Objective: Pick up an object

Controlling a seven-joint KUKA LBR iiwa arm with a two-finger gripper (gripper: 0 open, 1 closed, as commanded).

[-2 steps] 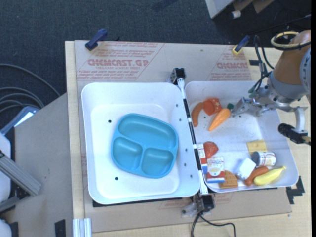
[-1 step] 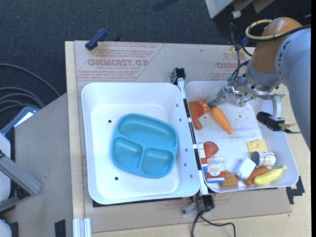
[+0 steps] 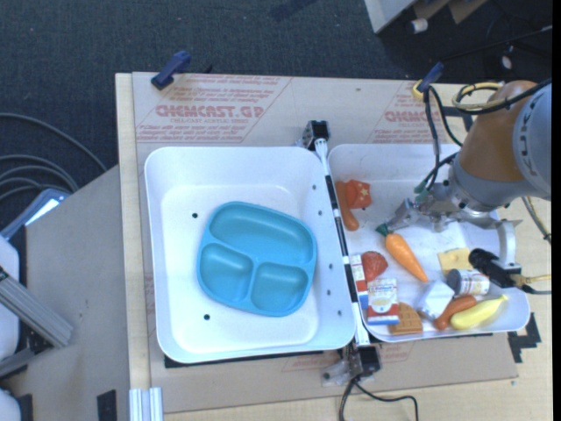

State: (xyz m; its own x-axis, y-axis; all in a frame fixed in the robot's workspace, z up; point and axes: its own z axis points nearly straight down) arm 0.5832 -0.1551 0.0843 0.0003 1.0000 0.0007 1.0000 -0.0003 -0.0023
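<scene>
You have two white bins on a board-topped bench: the left bin carries one blue divided plate, and the right bin carries the pickable stock. Listed from the far end toward you: a red-orange piece by the divider; a toy carrot with a green top, lying at a slant mid-bin; a red round piece; a small carton with red and white print, too small to read; a brown cracker-like square; a pale yellow slab; a small can or bottle on its side; a yellow banana shape with an orange piece against it at the near right corner. The gripper sits low over the middle of the right bin, just beyond the carrot's leaf end, and you cannot tell from this angle whether its fingers are spread or closed (the wrist body covers much of them). Progress: nothing appears between the fingers and every item looks to be resting on the bin floor, so the pick reads as not yet made; the grasp and the lift both remain, with the carrot the likeliest candidate. Legible writing: the board behind the bins is printed in red, repeated, reading roughly "CHEMCAST GP", upside down to the camera.
</scene>
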